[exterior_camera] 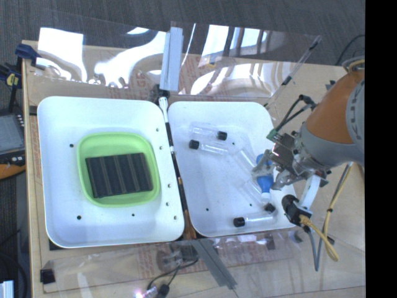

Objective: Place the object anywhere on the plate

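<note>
A green square plate with a dark ribbed insert lies in the left bin. In the right bin are several clear tubes with black caps: two side by side at the back and one near the front edge. A small blue piece rests by the bin's right side. My gripper reaches in from the right and hangs low just above the blue piece. A clear tube seems to lie slanted under it, but glare blurs it.
A clear plastic guard with strong reflections stands along the back of the bench. A divider rim separates the bins. Cables trail off the arm at the front right. Loose hardware lies at the front of the bench.
</note>
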Available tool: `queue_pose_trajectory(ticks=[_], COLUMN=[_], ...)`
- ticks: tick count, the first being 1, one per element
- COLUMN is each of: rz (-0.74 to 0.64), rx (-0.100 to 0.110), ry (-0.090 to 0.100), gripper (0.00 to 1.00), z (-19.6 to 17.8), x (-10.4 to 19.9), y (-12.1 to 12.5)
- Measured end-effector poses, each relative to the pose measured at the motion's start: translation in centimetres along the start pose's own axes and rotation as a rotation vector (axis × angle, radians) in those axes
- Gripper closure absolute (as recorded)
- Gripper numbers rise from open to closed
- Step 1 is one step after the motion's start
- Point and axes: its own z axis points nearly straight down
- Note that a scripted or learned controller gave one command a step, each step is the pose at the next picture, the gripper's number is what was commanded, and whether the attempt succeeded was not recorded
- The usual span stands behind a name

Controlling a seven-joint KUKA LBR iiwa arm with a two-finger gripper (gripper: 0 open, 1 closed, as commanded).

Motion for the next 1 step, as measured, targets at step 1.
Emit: queue_pose_trajectory(ticks=[1], rz=[0.0], rx=[0.0], ry=[0.0], gripper=[0.0], z=[-0.01], x=[0.01], y=[0.0])
